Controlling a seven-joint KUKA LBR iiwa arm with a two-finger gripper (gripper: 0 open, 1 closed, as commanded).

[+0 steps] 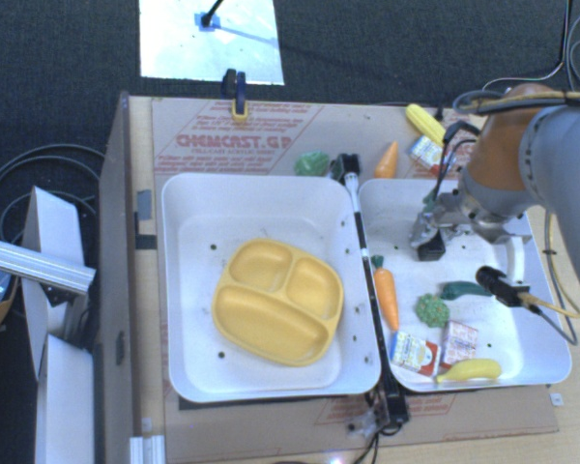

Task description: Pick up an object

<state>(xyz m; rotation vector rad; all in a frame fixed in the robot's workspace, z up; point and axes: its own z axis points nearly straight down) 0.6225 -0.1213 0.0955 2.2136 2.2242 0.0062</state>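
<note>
several light, stiff plastic foods lie near the gripper (pixel 428 245); the carrot (pixel 387 298) suits a mid-body pinch.

grey arm (pixel 561 153), orange wrist band (pixel 493 148), dark end effector (pixel 431 245), trailing black cables

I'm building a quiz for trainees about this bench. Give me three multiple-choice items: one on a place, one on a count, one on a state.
1. Where does the yellow tray lie?
A. left bin
B. right bin
C. floor

2. How many carrots are in view?
A. one
B. two
C. four

3. Where is the tool?
A. over the left bin
B. low over the right bin
C. off the bench

Key:
1 A: the tray sits in the left bin.
2 B: one carrot lies in the right bin, another behind it.
3 B: it hangs above that bin's floor.
</note>
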